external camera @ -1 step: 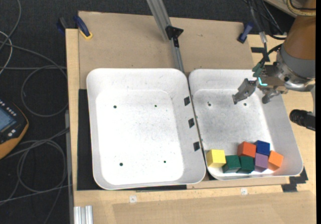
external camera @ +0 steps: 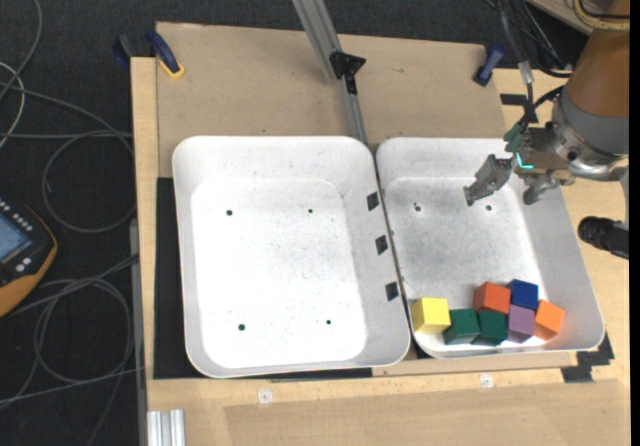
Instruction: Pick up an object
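Arm [external camera: 600, 84]: rounded segmented body entering from the right edge of the camera view. Upper segment: broad orange-brown band, smooth and glossy, with a pale ring-shaped highlight near its top. Below it: a grey cylindrical collar, then a lighter silver-grey flange with a rounded rim. Wrist block: dark and compact, carrying a small teal-green lit spot on its face. Cabling: thin dark leads run along the wrist's upper left side. Gripper [external camera: 510, 186]: two grey metallic fingers [external camera: 487, 181], angular and flat-sided, with darker tips, mounted beneath the wrist block. Visible screws and lettering: too small to tell.
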{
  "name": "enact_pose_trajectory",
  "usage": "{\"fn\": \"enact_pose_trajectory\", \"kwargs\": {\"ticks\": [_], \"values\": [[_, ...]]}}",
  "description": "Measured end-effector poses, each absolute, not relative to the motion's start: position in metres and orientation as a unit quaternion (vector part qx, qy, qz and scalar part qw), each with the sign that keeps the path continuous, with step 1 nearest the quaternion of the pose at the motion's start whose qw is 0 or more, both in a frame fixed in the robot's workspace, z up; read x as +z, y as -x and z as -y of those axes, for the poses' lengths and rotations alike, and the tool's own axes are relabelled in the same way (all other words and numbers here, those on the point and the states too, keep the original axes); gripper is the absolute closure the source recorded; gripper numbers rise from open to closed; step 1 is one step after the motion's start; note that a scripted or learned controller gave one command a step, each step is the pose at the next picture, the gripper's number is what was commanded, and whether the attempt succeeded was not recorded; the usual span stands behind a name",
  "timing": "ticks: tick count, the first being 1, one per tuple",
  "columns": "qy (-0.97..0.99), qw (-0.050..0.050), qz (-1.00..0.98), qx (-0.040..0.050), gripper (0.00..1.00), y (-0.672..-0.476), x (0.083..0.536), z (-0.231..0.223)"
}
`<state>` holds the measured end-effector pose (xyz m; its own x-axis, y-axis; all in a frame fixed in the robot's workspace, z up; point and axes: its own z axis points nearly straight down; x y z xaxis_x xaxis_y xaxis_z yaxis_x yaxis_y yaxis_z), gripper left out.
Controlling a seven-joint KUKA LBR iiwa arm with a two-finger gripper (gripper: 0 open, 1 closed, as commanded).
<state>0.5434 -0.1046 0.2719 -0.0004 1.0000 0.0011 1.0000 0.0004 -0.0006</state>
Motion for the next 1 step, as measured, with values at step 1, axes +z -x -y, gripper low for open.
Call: {"fn": "enact_pose_trajectory", "kwargs": {"ticks": [1], "values": [[0.707,0.003,0.707,0.0021,0.00,-0.5455,0.2205,0.1142]]}}
